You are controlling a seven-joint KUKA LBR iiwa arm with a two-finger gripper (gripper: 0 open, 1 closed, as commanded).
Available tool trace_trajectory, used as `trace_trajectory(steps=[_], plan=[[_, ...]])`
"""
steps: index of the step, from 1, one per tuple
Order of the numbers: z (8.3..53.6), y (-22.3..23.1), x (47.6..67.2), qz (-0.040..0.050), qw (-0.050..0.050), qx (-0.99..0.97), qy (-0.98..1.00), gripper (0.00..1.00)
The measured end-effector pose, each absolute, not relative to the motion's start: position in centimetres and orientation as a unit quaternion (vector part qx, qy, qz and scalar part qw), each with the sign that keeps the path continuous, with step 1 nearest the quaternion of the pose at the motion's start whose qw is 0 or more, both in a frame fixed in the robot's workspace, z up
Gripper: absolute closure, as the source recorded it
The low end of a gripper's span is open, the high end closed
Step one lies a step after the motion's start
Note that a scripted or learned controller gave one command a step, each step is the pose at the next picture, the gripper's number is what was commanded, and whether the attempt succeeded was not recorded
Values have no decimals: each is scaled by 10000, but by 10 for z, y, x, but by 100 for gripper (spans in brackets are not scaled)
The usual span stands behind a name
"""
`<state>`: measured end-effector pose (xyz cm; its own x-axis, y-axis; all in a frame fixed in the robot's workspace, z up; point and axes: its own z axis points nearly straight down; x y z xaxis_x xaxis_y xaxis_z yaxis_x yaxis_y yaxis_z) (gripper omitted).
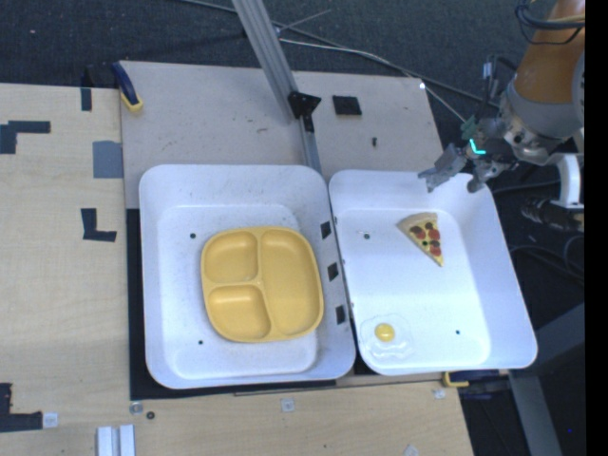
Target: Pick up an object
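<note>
"How many white bins are there?"
"Two: the left bin (pixel 157 255) and the right bin (pixel 494 283)."
"And the toys?"
"One yellow plate (pixel 261 283), one pizza slice (pixel 424 236), one fried egg (pixel 387 337)."

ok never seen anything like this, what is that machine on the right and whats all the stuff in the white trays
This is one camera fixed above a workbench, looking down at a slant. The grey and orange machine at the right is a robot arm; its gripper, a two-finger claw, hangs over the back edge of the right white bin with its fingers spread, holding nothing. That bin contains a toy pizza slice and a toy fried egg. The left white bin holds a yellow divided plate. The robot's job is to pick something up, and it has not gripped anything yet.
</note>
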<state>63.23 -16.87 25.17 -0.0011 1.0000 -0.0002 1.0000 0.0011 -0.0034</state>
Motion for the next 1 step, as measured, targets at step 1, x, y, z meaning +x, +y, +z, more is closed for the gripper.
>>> trace_trajectory(steps=[1], plan=[[253,-169,633,6,1,-7066,-7076,0]])
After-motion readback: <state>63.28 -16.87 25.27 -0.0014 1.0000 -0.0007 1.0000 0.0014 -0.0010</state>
